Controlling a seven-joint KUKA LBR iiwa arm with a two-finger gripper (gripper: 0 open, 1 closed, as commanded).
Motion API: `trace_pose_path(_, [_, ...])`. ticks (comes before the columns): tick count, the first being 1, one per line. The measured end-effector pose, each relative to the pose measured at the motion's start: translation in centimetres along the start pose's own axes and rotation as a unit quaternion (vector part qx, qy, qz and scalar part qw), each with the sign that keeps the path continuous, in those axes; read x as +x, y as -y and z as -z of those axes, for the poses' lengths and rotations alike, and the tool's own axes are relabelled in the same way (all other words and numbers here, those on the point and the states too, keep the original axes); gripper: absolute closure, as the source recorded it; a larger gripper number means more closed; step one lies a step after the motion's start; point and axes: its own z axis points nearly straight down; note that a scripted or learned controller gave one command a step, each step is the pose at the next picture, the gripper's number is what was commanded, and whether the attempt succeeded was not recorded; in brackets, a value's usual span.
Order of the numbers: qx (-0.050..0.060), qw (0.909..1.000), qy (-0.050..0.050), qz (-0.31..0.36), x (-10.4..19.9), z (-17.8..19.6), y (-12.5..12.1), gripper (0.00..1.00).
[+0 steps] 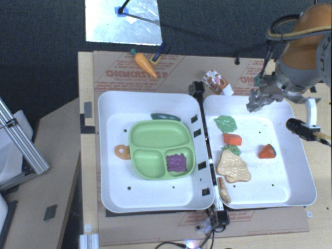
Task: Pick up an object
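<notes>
My gripper (255, 105) hangs over the far edge of the right bin (290, 191), with nothing between its fingers that I can make out. Below it in that bin lie a green leaf piece (225, 122), an orange-red block (232, 139), a red strawberry-like piece (267, 151) and a tan cracker-shaped piece (233, 166). The left bin (111, 139) holds a green divided tray (155, 139) with a purple grape cluster (177, 162) in one compartment, a small pretzel (123, 152) to the tray's left, and a dark green item (166, 117) behind it.
A toy carrot (145, 64) and a small printed packet (217, 82) lie on the cardboard behind the bins. A shiny sheet (123, 14) lies further back. A tan stick-shaped piece (223, 190) rests at the right bin's near left edge.
</notes>
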Motion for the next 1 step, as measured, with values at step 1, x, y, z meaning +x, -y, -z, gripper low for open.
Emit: trace_pose_path(1, [0.000,1.0000,0.000,0.000,5.05,-1.41,-1.82,1.00])
